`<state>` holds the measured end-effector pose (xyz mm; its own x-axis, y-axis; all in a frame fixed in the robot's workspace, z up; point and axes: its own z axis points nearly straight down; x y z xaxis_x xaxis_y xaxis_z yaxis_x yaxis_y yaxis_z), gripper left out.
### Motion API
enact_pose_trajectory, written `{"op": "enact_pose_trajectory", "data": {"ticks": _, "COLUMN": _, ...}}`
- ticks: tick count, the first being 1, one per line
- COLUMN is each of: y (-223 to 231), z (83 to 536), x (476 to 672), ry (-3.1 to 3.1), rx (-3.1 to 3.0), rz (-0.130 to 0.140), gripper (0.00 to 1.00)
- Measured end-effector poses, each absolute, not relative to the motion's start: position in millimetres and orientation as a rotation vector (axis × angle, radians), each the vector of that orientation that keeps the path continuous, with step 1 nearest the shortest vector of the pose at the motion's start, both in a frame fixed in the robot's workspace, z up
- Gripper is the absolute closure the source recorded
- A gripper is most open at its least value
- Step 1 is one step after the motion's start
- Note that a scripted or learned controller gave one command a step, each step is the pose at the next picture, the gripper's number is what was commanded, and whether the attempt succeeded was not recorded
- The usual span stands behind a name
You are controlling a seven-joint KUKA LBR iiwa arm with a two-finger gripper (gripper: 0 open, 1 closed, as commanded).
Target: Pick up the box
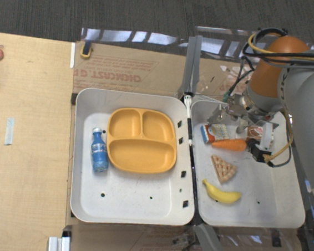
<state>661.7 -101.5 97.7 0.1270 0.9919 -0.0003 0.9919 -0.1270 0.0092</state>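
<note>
1. Box: a small red, white and blue cardboard box (pixel 214 133) lies in the right-hand shallow white plastic bin (pixel 282 210), at that bin's far left part, right under and just to the left of the end effector (pixel 236 120).
2. Whether the end effector is released or clenched cannot be told, since the wrist and its cables hide the tips; the box lies on the bin floor, and nothing shows it being grasped.
3. An orange carrot (pixel 232 145) lies just beside the box, on the near side of the end effector, seemingly touching the box's near edge.
4. A tan triangular waffle-patterned wedge (pixel 222 169) lies nearer the camera than the carrot, apart from it.
5. A yellow banana (pixel 221 194) lies nearer still, well apart from the end effector.
6. The grey arm with its orange band (pixel 274 67) reaches in from the right, with yellow and black cables looping around it.
7. Far to the left of the end effector, the left-hand shallow white plastic bin (pixel 132 203) holds a yellow three-compartment plastic plate (pixel 142 141) and, just beside the plate's left edge, a small blue bottle with a white cap (pixel 99 151) lying on its side.
8. Both bins rest on brown cardboard sheeting (pixel 123 71) over the surface.
</note>
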Motion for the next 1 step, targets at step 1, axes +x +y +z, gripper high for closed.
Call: {"op": "enact_pose_trajectory", "data": {"ticks": 1, "y": -95.6, "z": 97.9, "x": 661.9, "ry": 2.151, "rx": 2.275, "rz": 0.008, "gripper": 0.00}}
